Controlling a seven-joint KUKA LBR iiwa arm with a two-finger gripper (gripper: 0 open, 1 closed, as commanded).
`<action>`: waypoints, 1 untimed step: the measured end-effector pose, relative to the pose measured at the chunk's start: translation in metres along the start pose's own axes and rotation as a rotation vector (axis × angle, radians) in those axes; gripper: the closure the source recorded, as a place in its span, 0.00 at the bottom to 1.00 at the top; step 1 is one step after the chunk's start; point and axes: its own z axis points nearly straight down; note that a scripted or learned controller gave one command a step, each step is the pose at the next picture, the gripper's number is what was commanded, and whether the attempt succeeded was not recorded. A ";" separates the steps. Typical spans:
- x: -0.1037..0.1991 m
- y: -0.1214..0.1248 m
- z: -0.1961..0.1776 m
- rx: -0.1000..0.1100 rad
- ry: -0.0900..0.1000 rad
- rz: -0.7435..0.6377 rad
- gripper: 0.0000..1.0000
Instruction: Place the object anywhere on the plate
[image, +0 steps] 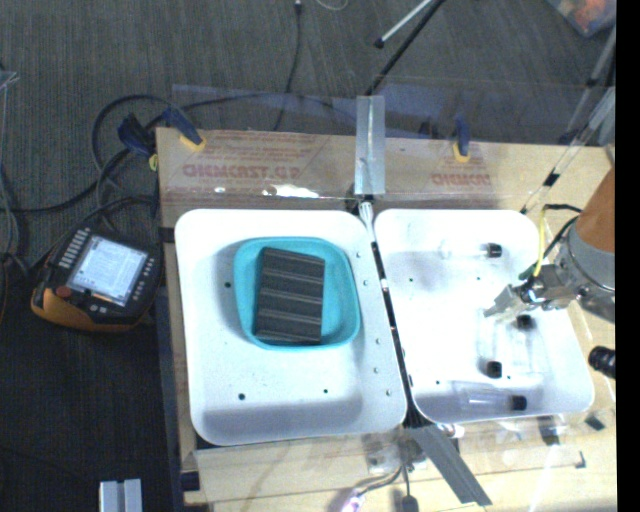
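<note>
The dark ridged block (290, 294) lies on the teal plate (344, 300) in the left bin (200, 330), well apart from the pincer (510, 300) over the right bin (440, 380), seemingly parted and bare.

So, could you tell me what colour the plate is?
Turquoise; the plate shows clearly in the camera view.

Dark grey rectangular object (290, 295) with ridges running across its top face, lying flat on the plate (343, 300), its long side running toward and away from the camera, roughly centred. The plate is turquoise, squarish with rounded corners and a raised rim, and rests on the floor of the left white bin (205, 330).
</note>
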 end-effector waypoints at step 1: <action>0.000 0.000 0.000 0.000 0.000 0.000 0.00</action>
